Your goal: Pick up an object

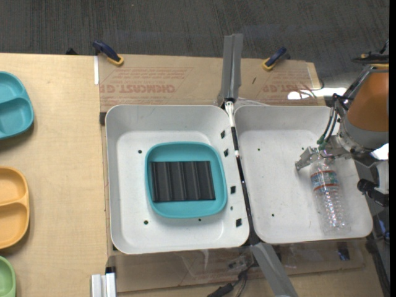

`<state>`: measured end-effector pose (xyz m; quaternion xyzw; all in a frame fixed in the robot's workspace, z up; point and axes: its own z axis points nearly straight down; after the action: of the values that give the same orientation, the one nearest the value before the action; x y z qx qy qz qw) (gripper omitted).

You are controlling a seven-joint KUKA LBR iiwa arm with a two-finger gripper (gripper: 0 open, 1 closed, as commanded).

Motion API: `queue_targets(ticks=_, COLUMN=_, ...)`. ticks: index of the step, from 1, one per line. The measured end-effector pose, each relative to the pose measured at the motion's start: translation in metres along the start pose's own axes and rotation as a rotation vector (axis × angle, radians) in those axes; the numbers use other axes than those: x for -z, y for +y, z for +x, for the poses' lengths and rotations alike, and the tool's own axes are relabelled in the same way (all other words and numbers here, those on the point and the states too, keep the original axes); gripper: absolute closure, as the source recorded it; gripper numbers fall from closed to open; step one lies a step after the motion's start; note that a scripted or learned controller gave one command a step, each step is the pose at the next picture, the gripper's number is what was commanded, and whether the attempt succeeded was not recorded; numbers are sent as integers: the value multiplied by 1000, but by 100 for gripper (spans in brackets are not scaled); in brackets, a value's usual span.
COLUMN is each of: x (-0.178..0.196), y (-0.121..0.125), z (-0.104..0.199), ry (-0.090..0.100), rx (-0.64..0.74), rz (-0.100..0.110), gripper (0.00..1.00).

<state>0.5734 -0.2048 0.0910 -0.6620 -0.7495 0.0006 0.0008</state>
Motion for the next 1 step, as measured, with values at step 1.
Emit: queue_targets(ticks=1, x=4, y=-40, z=-5, ry=3, rx=24, rz=-15, gripper=0)
